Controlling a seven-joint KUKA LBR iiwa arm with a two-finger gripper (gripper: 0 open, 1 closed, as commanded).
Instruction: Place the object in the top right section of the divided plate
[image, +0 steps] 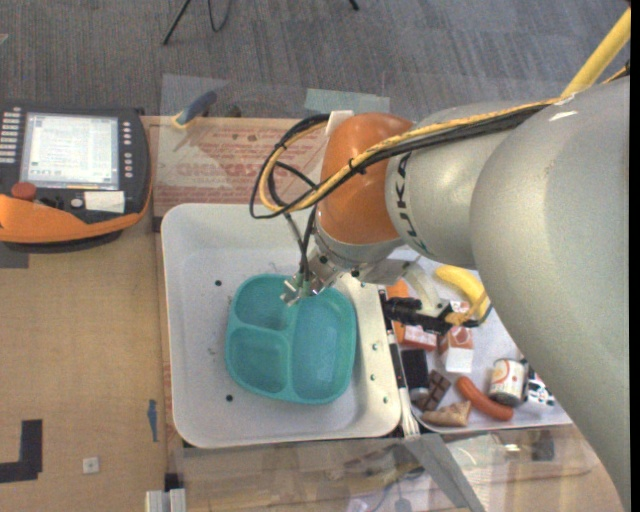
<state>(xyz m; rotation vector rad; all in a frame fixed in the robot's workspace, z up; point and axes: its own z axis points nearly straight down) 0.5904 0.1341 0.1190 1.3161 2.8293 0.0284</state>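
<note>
Teal divided plate (292, 345) sits in the left white bin (190, 300), toward its 3 o'clock side. Arm (480, 190) comes in from 3 o'clock; the hand (298, 289) hangs over the plate's 12 o'clock rim, can't tell how far open or if anything is in it. Right bin (480, 420) holds clutter: banana (462, 287) at 12 o'clock, sausage (486, 398), small can (507, 380) at 4 o'clock. Which one is the task's object: can't tell. Tablet (70, 170) on the desk at 10 o'clock.

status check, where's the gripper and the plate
Gripper over the teal divided plate's top edge. Nothing visibly held. Plate sits in the left bin. Toy food piled in the right bin.
</note>
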